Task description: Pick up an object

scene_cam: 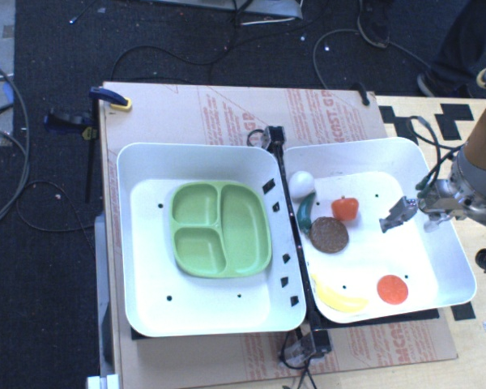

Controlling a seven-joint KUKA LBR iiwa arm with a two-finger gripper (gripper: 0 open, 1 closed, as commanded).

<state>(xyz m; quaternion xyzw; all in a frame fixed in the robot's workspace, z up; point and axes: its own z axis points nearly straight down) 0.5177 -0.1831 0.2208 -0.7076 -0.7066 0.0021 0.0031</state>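
Gripper (407, 215) over right bin (445, 259), right of brown disc (330, 235), clear of it; finger state cannot be told.

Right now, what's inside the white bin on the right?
The right bin holds a white ball, a teal piece, a small red object, a brown disc, a banana and an orange disc. The gripper hangs above its floor. The brown disc partly covers the teal piece.

A divided tray (221, 230) lay in the left bin (138, 168), while the right bin (449, 270) held a ball (300, 182) at its left wall, a round patty (330, 235) beside it, and a banana (340, 297) near the front edge.
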